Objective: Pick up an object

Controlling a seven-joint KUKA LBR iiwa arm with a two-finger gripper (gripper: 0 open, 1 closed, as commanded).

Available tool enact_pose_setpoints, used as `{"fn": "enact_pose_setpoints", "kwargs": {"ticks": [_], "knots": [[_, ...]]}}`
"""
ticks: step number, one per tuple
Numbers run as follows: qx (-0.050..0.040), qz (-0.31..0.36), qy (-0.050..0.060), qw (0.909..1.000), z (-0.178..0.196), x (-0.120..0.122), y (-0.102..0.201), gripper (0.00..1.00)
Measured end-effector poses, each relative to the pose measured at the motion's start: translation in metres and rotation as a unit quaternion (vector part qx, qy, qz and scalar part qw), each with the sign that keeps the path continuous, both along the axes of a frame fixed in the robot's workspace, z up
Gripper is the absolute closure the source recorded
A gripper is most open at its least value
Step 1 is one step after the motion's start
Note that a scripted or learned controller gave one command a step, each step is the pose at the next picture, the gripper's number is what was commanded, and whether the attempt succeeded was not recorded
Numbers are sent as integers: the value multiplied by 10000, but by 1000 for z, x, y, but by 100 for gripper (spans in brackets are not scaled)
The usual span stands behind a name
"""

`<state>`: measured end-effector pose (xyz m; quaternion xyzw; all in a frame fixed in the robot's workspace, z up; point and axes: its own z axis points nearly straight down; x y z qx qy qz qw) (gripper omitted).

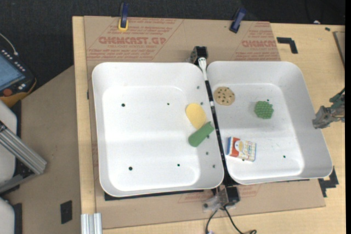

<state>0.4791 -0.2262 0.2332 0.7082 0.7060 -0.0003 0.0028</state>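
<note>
Two white bins sit side by side on the worktop (164,35). The left bin (137,129) has a yellow piece (195,114) and a green stick (201,134) lying close together, right by the wall it shares with the other bin. They are pushed up near that wall, so a grab there would be tight. The right bin (290,118) has three things. A round cookie (224,96) lies near the far left corner of that bin. A bumpy green ball (264,110) sits by itself near the middle. A small flat packet (242,149) with red and blue on it lies toward the near left side.

The pincer (328,115) is at the right edge of the right bin, hanging just past the rim. It is small and dark here, so I cannot tell if it is wide or narrow. Nothing shows between its tips, so I think it holds nothing yet.

I think the pick has not started. The green ball looks like the easiest one to grab, because it stands apart from everything and is closest to the pincer. The packet is flat, so it may be hard to get under.
</note>
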Motion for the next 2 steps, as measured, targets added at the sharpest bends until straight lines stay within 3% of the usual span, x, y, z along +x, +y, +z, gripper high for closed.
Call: {"fn": "enact_pose_setpoints", "kwargs": {"ticks": [1, 2], "knots": [[32, 32, 23, 10000, -2, 1, 35, 100], [-2, 2, -6, 10000, 21, 0, 0, 100]]}}
